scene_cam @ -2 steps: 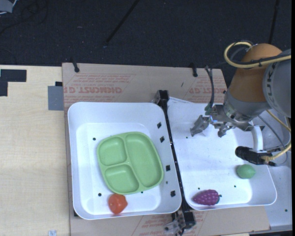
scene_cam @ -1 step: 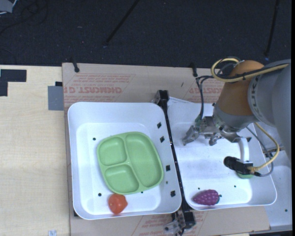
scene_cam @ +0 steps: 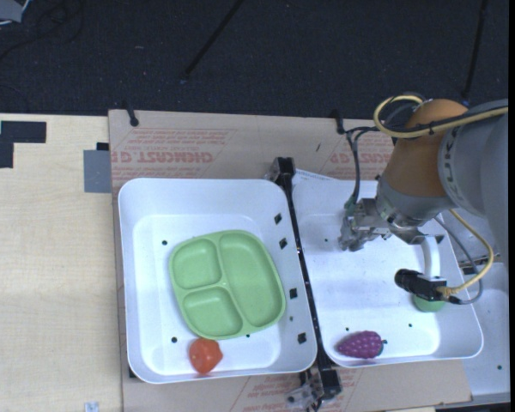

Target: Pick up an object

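Nearest the camera, the grapes (scene_cam: 360,344) lie against the front wall of the right bin (scene_cam: 373,286), and a red fruit (scene_cam: 205,354) sits in the front of the left bin (scene_cam: 130,256), just off the plate's near rim. Both are loose, small and apart from other things, so either looks a fair pick. The green plate (scene_cam: 227,283) lies flat across the middle of the left bin, and its breadth probably makes it a poor fit for a two-finger grasp. Farther back, the gripper (scene_cam: 354,239) hangs low over the bare rear floor of the right bin, well apart from the grapes, with nothing seen in it. Whether it is open or closed I cannot tell. Being in that bin, it is best placed for the grapes. Behind the bins lies printed cardboard (scene_cam: 197,148).
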You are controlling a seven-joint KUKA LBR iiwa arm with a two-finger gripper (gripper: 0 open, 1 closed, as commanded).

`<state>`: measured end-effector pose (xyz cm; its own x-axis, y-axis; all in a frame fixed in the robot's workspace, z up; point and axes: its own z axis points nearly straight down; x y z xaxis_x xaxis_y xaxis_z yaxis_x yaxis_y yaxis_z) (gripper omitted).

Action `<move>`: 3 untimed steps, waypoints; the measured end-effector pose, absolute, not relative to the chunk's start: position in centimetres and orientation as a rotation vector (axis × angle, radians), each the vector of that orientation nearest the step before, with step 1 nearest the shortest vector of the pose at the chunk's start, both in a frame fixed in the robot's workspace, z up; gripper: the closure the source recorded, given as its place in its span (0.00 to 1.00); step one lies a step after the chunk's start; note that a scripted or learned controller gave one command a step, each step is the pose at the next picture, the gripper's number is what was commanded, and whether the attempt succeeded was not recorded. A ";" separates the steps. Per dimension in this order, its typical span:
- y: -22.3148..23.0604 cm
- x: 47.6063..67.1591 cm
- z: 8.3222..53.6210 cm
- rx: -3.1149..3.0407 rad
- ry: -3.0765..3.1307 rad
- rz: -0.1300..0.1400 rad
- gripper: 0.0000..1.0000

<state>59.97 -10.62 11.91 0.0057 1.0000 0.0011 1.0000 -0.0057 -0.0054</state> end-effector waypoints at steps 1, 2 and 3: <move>-10.8 61.0 17.6 -2.223 -2.223 -0.003 1.00; -11.1 60.2 23.4 -2.225 -2.222 -0.003 1.00; -11.3 60.2 24.6 -2.221 -2.220 0.000 1.00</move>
<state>60.15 -11.30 24.59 0.0004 1.0000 0.0004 1.0000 -0.0004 -0.0007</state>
